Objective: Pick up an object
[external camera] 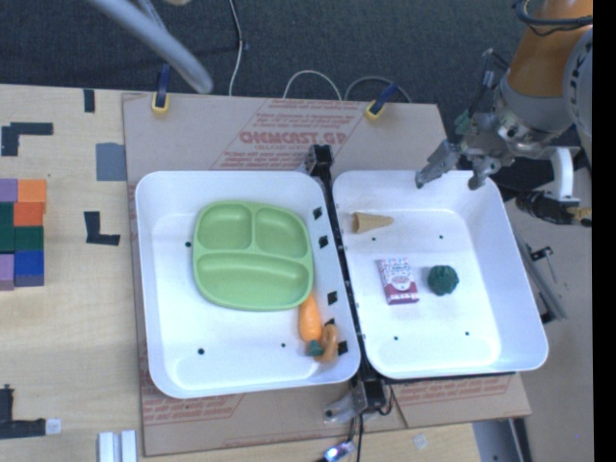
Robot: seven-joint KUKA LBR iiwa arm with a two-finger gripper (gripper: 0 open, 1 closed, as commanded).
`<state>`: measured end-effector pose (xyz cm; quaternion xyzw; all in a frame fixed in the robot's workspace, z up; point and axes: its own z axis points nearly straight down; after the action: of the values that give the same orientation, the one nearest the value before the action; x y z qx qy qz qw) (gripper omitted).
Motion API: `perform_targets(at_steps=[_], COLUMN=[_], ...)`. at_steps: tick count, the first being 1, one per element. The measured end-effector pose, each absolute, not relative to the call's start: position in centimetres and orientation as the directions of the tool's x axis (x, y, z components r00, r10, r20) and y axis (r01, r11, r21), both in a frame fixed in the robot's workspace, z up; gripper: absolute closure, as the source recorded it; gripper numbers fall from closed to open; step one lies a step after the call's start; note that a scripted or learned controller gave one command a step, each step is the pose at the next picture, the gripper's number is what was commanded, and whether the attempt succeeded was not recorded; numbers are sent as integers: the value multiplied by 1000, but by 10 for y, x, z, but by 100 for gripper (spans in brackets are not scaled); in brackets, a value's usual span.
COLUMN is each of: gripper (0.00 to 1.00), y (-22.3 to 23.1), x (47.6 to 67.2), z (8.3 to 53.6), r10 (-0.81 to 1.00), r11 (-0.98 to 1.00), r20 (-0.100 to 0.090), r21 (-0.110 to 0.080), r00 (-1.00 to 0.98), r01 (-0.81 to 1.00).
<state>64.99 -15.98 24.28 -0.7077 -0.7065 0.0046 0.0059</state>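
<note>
1. The gripper (449, 172) is hanging over the far right corner of the right bin (500, 258). Its two dark fingers (430, 170) are spread wide apart, and nothing is sitting between them.
2. The arm (549, 46) is showing a smooth orange band, with grey metal parts below it.
3. Three small things are lying in the right bin. A tan wedge (372, 222), shaped like a pointy slice, is lying near the far side, close to the wall between the bins.
4. A flat red and white packet (397, 280) is lying in the middle. It is a rectangle.
5. A bumpy, round, dark green lump (443, 279) is sitting just beside the packet, on its right.
6. The gripper is staying well apart from all three things.
7. In the left bin (164, 287), a smooth light green plate (254, 256) is lying flat. It is showing three parts inside and has round corners.
8. An orange carrot (310, 321) is lying at the plate's near right corner, with another small orange thing (329, 340) touching it.
9. Both bins are white and shiny, and they are sitting on brown cardboard (279, 133) with red letters.
</note>
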Motion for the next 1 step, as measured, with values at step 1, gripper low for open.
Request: perform_targets(at_steps=[1], gripper=[0], y=[-159], x=[652], z=[252], r10=[1000], r11=[2], r20=[0], r21=[-1], r00=[-2], r01=[1000])
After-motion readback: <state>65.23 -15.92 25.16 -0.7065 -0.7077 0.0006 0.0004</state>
